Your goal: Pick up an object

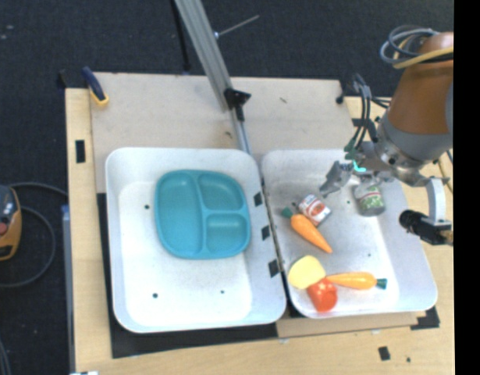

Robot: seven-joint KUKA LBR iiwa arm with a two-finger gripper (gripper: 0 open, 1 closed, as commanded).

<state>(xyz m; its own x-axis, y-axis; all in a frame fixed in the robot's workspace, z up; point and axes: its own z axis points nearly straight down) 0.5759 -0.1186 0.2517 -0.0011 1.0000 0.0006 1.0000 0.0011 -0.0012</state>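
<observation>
My gripper hangs over the upper part of the right bin, open, with one grey finger pointing down-left and nothing between the fingers. A small greenish speckled object lies just under its right side. A red and white can sits a little below and left of the finger. Touching the can lies an orange carrot. Near the bin's front edge are a yellow piece, a red pepper and a second carrot with a teal tip.
The left bin holds a teal divided plate. A grey metal rail slants down from the top to the gap between the bins. Black cables and a clamp hang at the arm's right side.
</observation>
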